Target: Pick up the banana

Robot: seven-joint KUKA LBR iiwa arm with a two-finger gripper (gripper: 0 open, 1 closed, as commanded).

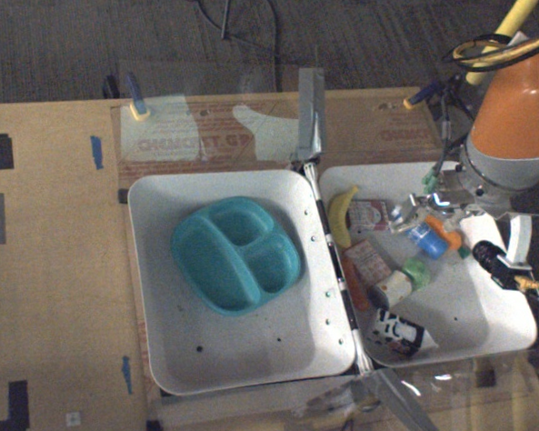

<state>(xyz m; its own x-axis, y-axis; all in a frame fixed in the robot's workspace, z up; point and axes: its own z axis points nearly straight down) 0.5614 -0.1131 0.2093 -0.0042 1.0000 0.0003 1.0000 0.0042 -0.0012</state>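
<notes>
Banana (343, 214) lies at the right bin's (495, 333) upper-left, beside the divider. Gripper (413, 216) hovers right of it; can't tell its state. Cardboard print unreadable. Teal plate (236, 254) in left bin (156, 290).

The arm (511, 122) was big and round, with a bright orange band on top and a grey ring under it. Yellow and black cables looped over it at about one o'clock. At nine o'clock from the ring sat shiny silver metal parts.
</notes>
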